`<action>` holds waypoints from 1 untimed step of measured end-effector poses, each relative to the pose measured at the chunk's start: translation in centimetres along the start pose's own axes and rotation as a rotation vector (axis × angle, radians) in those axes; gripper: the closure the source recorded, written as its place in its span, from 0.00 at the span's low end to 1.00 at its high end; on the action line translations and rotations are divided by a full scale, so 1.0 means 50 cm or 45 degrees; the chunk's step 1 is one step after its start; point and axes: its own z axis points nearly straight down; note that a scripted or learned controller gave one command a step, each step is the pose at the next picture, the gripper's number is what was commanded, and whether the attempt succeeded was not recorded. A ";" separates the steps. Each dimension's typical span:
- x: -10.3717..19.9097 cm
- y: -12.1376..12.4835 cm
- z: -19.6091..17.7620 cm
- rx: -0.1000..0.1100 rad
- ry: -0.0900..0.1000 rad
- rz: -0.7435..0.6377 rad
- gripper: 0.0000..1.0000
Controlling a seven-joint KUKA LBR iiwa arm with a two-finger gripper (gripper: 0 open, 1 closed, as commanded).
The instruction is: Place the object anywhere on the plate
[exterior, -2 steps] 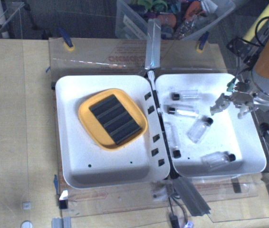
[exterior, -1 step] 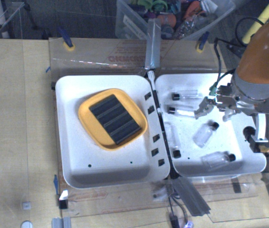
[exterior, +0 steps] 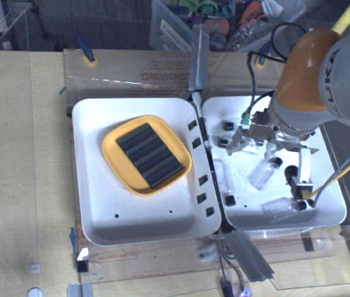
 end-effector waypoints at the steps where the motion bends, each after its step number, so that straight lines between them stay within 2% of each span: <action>1: 0.200 -0.017 0.012 -0.005 -0.001 0.014 0.00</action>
